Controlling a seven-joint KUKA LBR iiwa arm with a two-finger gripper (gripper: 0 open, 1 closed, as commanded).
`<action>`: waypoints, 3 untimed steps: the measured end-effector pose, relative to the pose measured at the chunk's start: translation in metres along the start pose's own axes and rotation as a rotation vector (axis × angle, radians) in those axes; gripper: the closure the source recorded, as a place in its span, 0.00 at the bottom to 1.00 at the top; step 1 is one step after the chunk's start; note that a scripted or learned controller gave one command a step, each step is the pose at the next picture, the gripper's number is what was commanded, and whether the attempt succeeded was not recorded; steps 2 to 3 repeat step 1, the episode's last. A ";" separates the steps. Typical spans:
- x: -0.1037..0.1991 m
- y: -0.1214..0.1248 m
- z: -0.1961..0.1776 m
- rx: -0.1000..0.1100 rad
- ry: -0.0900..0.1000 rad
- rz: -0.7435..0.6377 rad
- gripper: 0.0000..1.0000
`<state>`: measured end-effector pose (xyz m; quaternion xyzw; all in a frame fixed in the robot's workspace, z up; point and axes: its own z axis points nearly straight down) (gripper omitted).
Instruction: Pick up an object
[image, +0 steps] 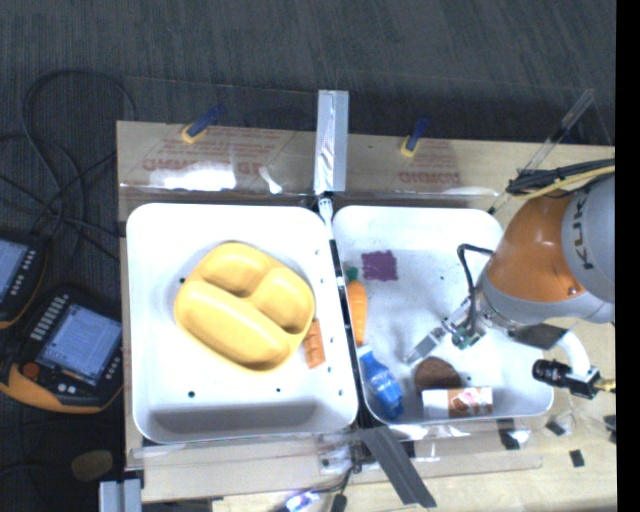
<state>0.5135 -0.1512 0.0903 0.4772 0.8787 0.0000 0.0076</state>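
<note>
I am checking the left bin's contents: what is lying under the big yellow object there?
A small orange piece pokes out from under the right lower edge of the yellow object in the left bin. The rest of it, and anything else beneath, is covered.

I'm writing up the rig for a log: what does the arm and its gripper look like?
The arm is grey with a broad orange band above the wrist, bearing dark lettering. A black cable loops beside the band. The gripper is small, dark and metallic.

At 9 o'clock, off the bench, 2 handheld screen units (62, 345) lie on dark carpet, black cables (60, 150) looping toward 11 o'clock above them.
</note>
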 end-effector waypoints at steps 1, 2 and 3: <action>0.001 0.001 -0.009 -0.002 0.003 0.000 1.00; 0.001 0.001 -0.009 -0.002 0.003 0.000 1.00; 0.001 0.001 -0.009 -0.002 0.003 0.000 1.00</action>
